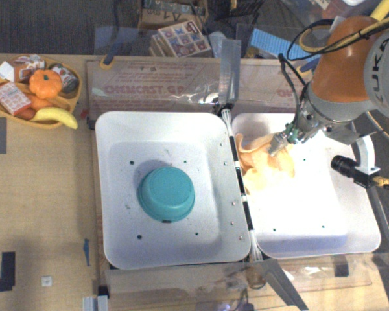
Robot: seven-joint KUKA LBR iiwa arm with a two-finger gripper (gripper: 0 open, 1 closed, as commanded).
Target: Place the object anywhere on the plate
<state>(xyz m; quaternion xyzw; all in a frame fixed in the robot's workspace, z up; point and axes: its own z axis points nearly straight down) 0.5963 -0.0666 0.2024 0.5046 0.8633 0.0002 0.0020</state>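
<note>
Pale orange object (267,159) in right bin (324,238), far-left corner: looks soft, light, crumpled. Gripper (280,143) at far edge; openness impossible to tell. Best pinched at raised fold. Teal plate (166,194) in left bin (117,173).

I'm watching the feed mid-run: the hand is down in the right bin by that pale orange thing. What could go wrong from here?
1. The pale orange object looks soft and crumpled against the right bin's left wall; the hand at its top edge may pinch only a fold and lose it.
2. Carrying it across the divider between the bins, a dangling part could snag.
3. The teal plate looks domed, perhaps upside down, so the object might slide off.
</note>
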